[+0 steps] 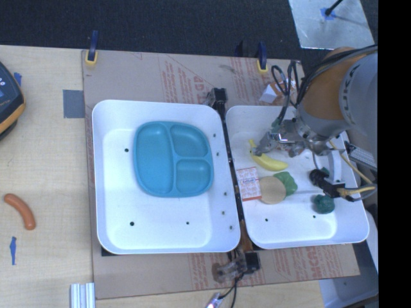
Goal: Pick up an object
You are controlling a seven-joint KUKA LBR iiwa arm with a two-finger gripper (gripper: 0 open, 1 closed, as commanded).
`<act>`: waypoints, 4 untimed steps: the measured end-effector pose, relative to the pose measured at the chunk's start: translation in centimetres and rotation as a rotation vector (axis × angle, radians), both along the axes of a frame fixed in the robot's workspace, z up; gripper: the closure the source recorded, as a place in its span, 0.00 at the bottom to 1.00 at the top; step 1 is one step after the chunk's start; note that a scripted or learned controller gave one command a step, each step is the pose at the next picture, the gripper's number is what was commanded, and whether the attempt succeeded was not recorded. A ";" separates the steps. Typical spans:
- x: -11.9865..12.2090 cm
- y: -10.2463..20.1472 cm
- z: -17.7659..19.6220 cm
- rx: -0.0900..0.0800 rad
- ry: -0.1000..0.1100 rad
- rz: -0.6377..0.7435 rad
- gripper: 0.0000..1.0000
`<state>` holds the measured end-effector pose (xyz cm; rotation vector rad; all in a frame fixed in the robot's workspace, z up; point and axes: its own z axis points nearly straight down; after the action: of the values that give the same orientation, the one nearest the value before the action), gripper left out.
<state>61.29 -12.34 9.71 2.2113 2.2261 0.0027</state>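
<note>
Two shallow white bins sit side by side on a sheet of brown cardboard (192, 76) printed with red lettering, clipped at its far edge to a pale wooden bench (45, 255); beyond the bench the floor is dark, with a grey patch at the upper right. The left bin (109, 230) holds a blue divided plate (173, 159) lying flat near its middle. The right bin (302, 236) holds a yellow banana (270, 163), a round tan disc (272, 190) touching a green piece (288, 182) just beside it, a small red-and-white printed packet (248, 184) against the bin's left wall, and a dark green lump (323, 203) near the right side. Out on the bench lie an orange sausage (20, 210) at the left and a dark device with an orange rim (9, 104), cut off by the left edge. The arm (340, 101) reaches over the right bin, and its gripper (277, 138) hangs just above the banana's far end. Cables and metal parts crowd the fingers, so I cannot tell whether they are spread or closed, or touching the banana.
</note>
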 end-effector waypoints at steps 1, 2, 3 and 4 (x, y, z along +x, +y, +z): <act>2.4 1.5 -0.5 0.002 0.007 -0.001 0.00; -0.5 -2.7 -0.5 0.001 0.008 -0.004 0.00; -2.1 -5.0 -0.5 0.002 0.009 -0.003 0.00; -5.3 -2.4 -0.6 0.001 0.008 -0.002 0.00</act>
<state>55.98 -14.71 9.15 2.2181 2.2281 -0.0052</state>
